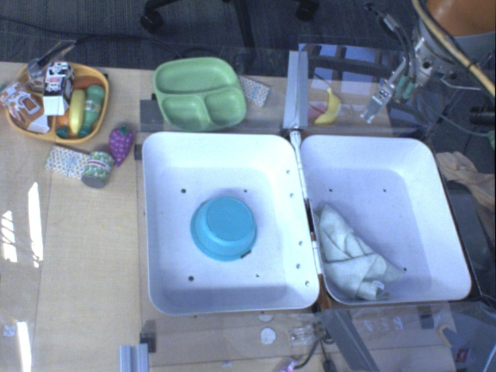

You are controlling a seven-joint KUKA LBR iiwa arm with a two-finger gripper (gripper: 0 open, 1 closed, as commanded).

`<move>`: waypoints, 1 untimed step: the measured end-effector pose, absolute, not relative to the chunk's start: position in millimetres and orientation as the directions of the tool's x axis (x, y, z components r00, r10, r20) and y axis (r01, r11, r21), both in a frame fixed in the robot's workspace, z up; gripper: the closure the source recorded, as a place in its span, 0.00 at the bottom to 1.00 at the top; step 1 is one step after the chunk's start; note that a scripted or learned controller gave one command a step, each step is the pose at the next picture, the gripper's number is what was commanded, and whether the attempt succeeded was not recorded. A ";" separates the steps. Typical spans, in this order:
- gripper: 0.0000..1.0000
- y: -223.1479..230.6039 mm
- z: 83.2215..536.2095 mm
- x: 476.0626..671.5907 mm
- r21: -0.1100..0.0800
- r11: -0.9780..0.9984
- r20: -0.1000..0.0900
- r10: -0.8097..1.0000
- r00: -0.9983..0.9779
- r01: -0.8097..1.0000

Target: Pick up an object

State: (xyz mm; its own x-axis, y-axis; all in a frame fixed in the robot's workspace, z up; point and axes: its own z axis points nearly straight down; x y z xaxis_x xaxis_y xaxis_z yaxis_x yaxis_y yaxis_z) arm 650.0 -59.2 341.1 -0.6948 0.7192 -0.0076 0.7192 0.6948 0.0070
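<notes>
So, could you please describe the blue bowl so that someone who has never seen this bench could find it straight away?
Start with the two white bins side by side and take the left bin. The blue bowl sits a little below its middle, apart from every wall. It is round, bright blue and alone in that bin, while the right bin holds a crumpled white cloth.

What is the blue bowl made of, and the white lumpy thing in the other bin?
The blue bowl looks like smooth plastic: even color, rounded rim, dull shine. The white lumpy thing is probably a cloth, since it lies crumpled in soft folds. Both white bins look like hard matte plastic.
</notes>
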 end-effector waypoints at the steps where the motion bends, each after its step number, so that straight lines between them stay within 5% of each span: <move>1: 1.00 -52.2 349.9 660.0 0.005 0.855 -0.009 0.518 -0.855 0.518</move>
State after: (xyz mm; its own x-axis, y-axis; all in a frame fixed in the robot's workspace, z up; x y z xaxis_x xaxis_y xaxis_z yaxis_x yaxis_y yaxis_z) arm 660.0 -52.2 349.9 -0.8552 0.5183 -0.0088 0.5182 0.8552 0.0054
